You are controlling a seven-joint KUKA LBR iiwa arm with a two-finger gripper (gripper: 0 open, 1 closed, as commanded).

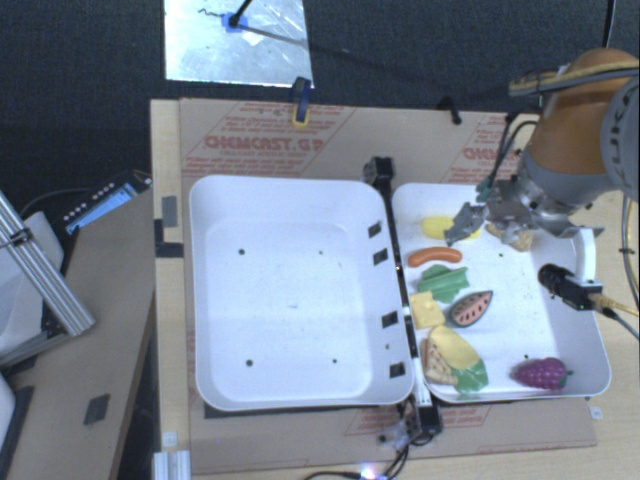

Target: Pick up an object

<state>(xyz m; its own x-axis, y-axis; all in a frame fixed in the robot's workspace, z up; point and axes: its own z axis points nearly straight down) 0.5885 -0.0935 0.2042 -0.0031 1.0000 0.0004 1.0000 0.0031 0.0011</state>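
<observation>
camera view: tool (468, 224) near right bin's (590, 353) far edge

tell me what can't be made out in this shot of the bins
- Hand, camera view: small and dark over the right bin; whether it grips anything cannot be judged.
- Yellow item: partly covered by the hand, so its full shape is hidden.
- Arm: cut off by the right edge.
- Corn-like piece and green leaf: they overlap, so which lies on top is unclear.
</observation>
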